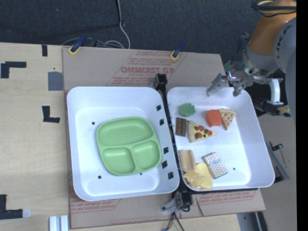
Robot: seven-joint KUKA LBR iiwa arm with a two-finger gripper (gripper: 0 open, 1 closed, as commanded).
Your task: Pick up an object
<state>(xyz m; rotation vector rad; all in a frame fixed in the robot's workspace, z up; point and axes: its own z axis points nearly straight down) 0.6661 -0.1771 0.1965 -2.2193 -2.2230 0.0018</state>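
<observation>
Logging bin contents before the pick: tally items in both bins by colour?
Green: 2, divided plate in the left bin, round piece
Red: 1, block
Brown: 1, bar
Tan/yellow: 4, pizza slice, wedge, bread, chip
Patterned: 1, packet
Total: 9

Two bins sit side by side on the table (pixel 29 129), touching along their inner edges. Left bin (pixel 77 105) holds a divided plate (pixel 128 146), roughly centred. Right bin (pixel 257 148) holds the small items: round piece (pixel 187 109) at the back left, block (pixel 214 118) to its right with a wedge (pixel 227 118) touching it, bar (pixel 181 126) and pizza slice (pixel 199 132) in the middle, roll (pixel 186 160), packet (pixel 215 165) and chip (pixel 198 179) at the front. Gripper (pixel 225 86) hangs over the right bin's back rim, apart from all items.
</observation>
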